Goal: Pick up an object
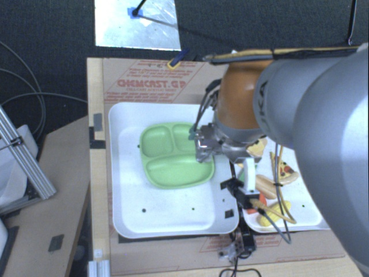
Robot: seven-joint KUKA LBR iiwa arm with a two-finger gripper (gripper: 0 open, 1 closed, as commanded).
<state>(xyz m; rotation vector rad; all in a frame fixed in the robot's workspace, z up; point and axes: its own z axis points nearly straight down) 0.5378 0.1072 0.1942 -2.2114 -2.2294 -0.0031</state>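
The tool [203, 149] sat at the green tray's [173, 157] right rim; its opening couldn't be told. Gripping that rim squarely looked wisest.

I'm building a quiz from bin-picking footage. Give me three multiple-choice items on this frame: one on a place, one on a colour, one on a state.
1. Where does the divided tray lie?
A. In the left bin
B. In the right bin
C. On the cardboard outside the bins

2. What colour is the divided tray?
A. Blue
B. Green
C. Red

3. How does the divided tray rest?
A. Standing on its edge
B. Flat, with its compartments facing up
C. Lifted clear above the bin

Answers:
1. A: the tray sits on the floor of the left bin, while small mixed items fill the right bin.
2. B: it is pale green against the white bin.
3. B: its three compartments open upward, with the gripper at its right rim.
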